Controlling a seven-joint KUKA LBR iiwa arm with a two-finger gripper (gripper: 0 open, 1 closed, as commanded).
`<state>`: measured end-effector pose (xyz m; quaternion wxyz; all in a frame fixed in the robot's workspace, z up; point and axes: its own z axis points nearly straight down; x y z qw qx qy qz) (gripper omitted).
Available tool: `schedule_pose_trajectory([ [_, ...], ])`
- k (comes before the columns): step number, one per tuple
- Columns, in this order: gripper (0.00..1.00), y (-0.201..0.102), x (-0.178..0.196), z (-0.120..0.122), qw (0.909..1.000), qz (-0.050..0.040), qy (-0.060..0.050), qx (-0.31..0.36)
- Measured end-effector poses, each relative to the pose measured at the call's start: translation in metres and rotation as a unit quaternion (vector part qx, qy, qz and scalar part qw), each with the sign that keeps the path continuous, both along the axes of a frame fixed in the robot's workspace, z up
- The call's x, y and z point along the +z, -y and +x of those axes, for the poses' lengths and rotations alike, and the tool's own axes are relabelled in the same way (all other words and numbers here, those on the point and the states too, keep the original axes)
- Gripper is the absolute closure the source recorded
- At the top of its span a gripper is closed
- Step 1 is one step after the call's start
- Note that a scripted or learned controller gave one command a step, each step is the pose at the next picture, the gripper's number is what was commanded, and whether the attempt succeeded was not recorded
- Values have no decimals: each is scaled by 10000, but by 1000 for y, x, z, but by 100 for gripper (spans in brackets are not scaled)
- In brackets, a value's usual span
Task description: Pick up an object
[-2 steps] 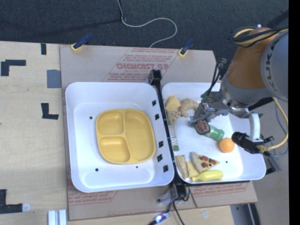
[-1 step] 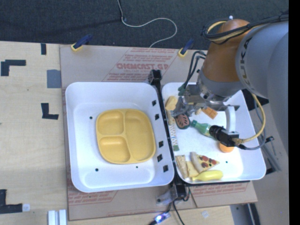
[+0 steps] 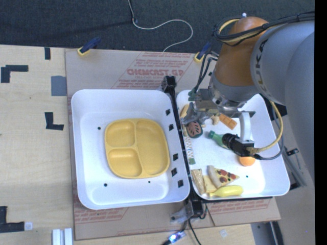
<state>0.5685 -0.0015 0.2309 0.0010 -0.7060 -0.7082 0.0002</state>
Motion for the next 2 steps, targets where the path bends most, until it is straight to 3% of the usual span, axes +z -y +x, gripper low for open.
schedule_pose_trajectory([
  [2, 100, 6, -14, -5, 10000, -10, -1, -9],
])
